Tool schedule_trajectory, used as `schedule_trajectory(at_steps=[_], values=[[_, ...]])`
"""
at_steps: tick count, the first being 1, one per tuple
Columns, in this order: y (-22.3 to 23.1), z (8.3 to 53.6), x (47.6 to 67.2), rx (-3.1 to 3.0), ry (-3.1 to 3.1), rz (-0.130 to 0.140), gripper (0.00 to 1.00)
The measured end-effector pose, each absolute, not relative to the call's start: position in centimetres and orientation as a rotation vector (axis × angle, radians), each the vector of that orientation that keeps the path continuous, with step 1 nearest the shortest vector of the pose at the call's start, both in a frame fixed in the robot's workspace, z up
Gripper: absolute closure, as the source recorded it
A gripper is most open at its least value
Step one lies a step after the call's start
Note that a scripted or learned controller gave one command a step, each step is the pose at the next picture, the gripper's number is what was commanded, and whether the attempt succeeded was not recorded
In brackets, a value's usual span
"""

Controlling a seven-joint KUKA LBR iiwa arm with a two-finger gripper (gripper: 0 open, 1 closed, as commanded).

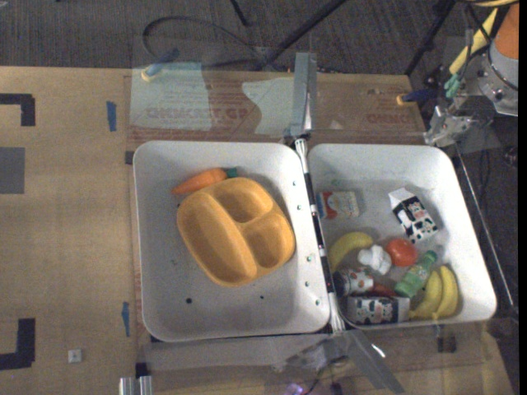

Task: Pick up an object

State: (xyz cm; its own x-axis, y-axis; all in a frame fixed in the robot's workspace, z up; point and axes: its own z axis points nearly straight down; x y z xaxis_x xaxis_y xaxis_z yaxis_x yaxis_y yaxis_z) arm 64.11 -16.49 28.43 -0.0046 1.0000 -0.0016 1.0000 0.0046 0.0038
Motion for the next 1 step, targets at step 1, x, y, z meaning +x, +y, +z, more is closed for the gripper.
schedule_trajectory(at_steps=[1], values=[[-13.3,43.51,64.14,2.148,2.286,0.003,1.0]])
